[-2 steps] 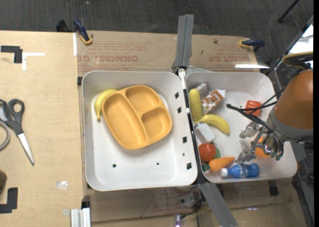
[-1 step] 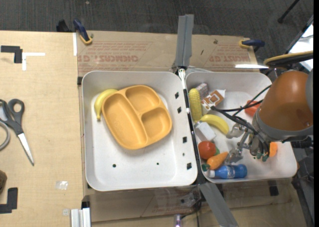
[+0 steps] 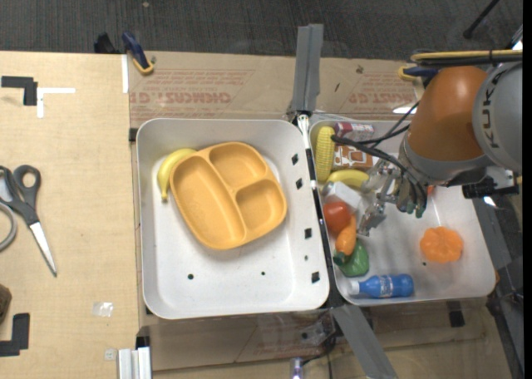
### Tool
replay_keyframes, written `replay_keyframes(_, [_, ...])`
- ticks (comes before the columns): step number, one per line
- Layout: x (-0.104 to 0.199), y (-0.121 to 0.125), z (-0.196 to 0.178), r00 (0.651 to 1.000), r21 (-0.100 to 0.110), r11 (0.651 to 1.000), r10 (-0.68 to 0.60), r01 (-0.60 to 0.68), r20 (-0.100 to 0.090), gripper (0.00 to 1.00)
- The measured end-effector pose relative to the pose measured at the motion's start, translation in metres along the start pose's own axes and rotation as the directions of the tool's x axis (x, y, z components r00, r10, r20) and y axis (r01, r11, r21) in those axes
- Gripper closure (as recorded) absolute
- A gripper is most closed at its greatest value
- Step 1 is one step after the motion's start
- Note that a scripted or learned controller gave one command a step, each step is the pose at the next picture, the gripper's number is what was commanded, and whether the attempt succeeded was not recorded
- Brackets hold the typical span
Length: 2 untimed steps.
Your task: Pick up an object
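My gripper (image 3: 373, 218) hangs low inside the right bin (image 3: 465, 282), just right of a red tomato-like piece (image 3: 336, 214) and an orange piece (image 3: 346, 241). Nothing shows between the metal fingers. A green piece (image 3: 355, 263) lies below those, and a blue bottle (image 3: 385, 286) rests along the bin's near wall. An orange fruit (image 3: 441, 245) sits to the gripper's right. A corn cob (image 3: 324, 150), a yellow banana-like piece (image 3: 347, 177) and a red-labelled packet (image 3: 352, 130) lie at the bin's far left. The arm's orange band hides part of the bin.
The left bin (image 3: 166, 286) holds a yellow divided plate (image 3: 226, 193) with a banana (image 3: 169, 169) tucked against its left edge. Scissors (image 3: 30, 211) lie on the wooden bench at the left. A grey divider bar (image 3: 306, 70) stands between the bins at the back.
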<state>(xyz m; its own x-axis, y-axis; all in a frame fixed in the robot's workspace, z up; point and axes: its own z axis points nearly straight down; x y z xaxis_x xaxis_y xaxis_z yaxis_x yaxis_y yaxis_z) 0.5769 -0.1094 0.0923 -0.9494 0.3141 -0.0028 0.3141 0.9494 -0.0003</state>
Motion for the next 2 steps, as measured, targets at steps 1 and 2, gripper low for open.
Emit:
replay_keyframes(1, [-0.049,-0.041,-0.002,0.999,0.001,0.999,0.038,-0.038,0.004,0.00])
replay_keyframes(2, [0.058,-0.099,-0.003,0.999,-0.001,0.999,0.036,-0.036,0.010,0.00])
